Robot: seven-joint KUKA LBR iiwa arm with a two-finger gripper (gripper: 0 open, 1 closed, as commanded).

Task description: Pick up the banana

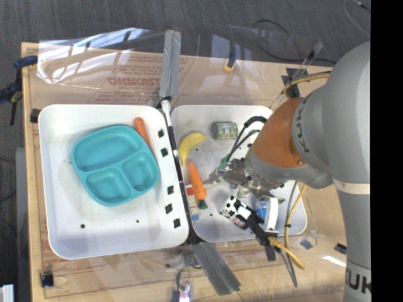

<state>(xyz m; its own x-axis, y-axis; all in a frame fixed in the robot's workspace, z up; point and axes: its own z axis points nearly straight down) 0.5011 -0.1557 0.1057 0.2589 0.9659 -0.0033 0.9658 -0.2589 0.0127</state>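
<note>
- The claw [227,170] hangs low over the middle of the right bin [211,226], under the orange band [280,137] of the grey arm [352,137]. The wrist covers it from above, so I cannot tell whether it is apart or together.
- Just left of the claw in the view, an orange carrot [196,181] lies on the bin floor. It runs lengthwise along the wall that the two bins share.
- At the carrot's lower end sit small red and green bits [201,204]. They are too small to tell whether they belong to it.
- The banana [191,143] lies up and to the left of the claw and clearly apart from it. It is yellow and curved, and rests flat in the right bin's far left corner, near the shared wall. Its lower end comes close to the carrot's upper end.
- To the right of the banana, by the far wall of the same bin, lies a small greenish can [224,130].
- In the left bin [63,222], a teal plate [116,163] with three compartments sits near the middle.
- A short orange piece [141,129] lies just beside the plate's upper right edge.
</note>
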